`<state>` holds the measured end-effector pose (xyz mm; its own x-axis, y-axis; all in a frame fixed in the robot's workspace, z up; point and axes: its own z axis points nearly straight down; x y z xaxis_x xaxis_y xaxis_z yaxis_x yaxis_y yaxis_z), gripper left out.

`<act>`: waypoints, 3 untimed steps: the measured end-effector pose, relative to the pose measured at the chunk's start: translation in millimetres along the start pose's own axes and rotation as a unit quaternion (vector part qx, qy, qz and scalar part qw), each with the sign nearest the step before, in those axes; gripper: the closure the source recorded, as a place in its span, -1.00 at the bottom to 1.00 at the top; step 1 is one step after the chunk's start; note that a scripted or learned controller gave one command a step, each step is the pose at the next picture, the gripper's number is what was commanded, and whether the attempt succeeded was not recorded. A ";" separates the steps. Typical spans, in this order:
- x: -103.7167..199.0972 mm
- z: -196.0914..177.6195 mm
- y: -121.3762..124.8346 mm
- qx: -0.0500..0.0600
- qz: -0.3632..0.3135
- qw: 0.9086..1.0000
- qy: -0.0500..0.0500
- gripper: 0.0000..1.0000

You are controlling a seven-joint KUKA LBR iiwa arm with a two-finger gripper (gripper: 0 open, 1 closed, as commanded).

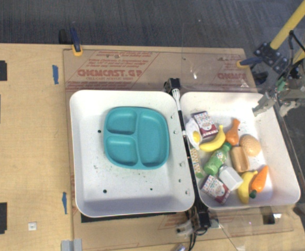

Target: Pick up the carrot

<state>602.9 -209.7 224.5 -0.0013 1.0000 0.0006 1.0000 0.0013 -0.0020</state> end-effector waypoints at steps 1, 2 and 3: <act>26.5 116.6 -1.0 -0.004 -0.090 0.996 -0.001 -1.00; -9.5 134.6 -80.8 -0.005 -0.207 0.978 0.002 -1.00; 29.3 135.4 -119.6 -0.006 -0.210 0.978 -0.003 -1.00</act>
<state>483.0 -180.5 89.4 -0.4111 0.9116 -0.0073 0.9115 0.4111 0.0093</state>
